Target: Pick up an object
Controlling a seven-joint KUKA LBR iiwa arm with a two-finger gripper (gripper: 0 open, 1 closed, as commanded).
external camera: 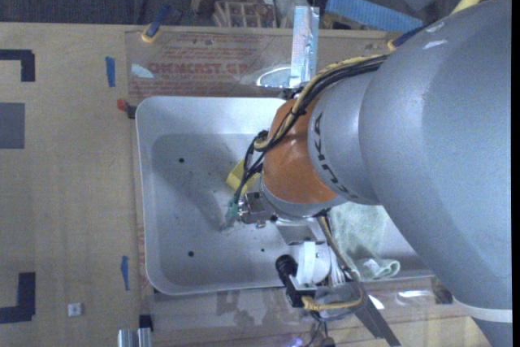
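Arm [422,134] reaches over the white bin [175,175]. A yellow object [236,173] lies in the bin beside the orange band [296,166]. Tool state: cannot tell.

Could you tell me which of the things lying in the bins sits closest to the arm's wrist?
The yellow object, lying in the left bin and tucked against the orange band. The pale green cloth lies further right, past the wrist, partly under the arm.
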